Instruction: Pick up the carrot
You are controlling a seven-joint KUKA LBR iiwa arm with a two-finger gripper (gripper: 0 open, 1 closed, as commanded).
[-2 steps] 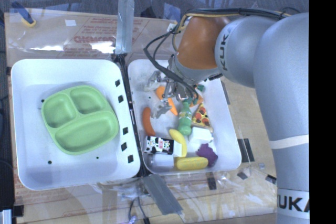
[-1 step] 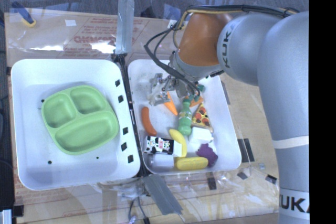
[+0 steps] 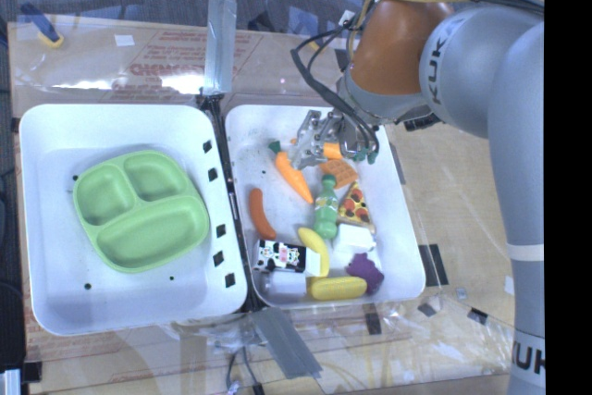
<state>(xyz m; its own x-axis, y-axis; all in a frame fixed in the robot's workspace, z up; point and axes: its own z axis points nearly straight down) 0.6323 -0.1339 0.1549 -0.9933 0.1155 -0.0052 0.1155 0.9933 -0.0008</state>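
Carrot (image 3: 294, 176) lies slantwise in the right bin (image 3: 407, 231), just left of the claw (image 3: 326, 141), whose state I cannot tell; likely light, rigid, slick plastic, best gripped across its thick middle.

Open floor left of carrot (image 3: 293, 176); green bottle (image 3: 326, 208) close on right.

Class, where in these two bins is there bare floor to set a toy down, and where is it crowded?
Free: left bin floor around the green divided plate, and the right bin's upper-left corner beside the carrot. Crowded: its lower right, around the banana and pizza slice.
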